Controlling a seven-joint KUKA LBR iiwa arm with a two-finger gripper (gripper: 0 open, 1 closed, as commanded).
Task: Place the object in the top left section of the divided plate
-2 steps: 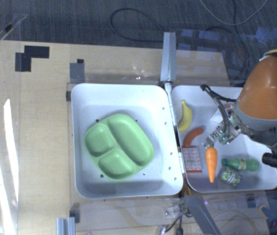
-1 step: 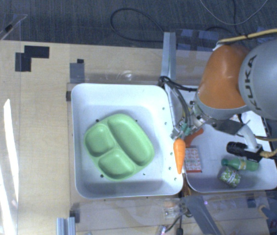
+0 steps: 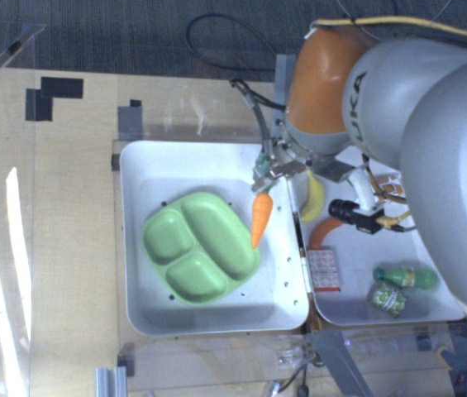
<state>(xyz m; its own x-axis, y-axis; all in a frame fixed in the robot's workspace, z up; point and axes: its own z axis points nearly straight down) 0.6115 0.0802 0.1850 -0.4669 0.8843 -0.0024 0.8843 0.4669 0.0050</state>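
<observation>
At frame centre, the two-finger gripper (image 3: 266, 174) is clamped on the leafy top of an orange plastic carrot (image 3: 260, 217), which hangs just below it over the right edge of the green divided plate (image 3: 200, 246) in the left white bin (image 3: 138, 222).

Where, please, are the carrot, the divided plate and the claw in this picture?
carrot (image 3: 259, 217): camera view, middle of its orange body.
divided plate (image 3: 216, 240): camera view, floor of its large section.
claw (image 3: 266, 174): camera view, between its fingertips, at the carrot's top.

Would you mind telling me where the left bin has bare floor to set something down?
Bare floor lies along the left bin's far wall, above the green divided plate, and along its near wall below the plate. It is crowded at the plate's right edge, where the carrot hangs from the gripper.
</observation>
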